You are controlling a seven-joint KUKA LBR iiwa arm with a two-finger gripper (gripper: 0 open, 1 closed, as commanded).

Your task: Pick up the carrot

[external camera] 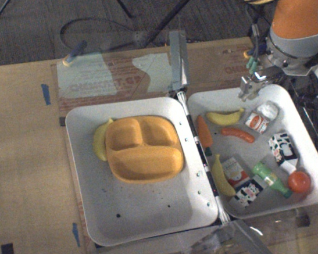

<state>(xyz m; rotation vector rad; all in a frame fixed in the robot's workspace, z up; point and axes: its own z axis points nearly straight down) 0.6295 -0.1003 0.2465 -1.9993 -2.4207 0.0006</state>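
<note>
You can see the small orange carrot with a green end [204, 132] lying in the right white bin [312, 149], touching its left wall, just left of a yellow banana [224, 117] and a red sausage [237, 134]. Your silver two-finger gripper [250, 86] hangs over the bin's top edge, well apart from the carrot, up and to its right. It holds nothing, but you cannot tell how wide it is.

No text can be read on anything here.
</note>
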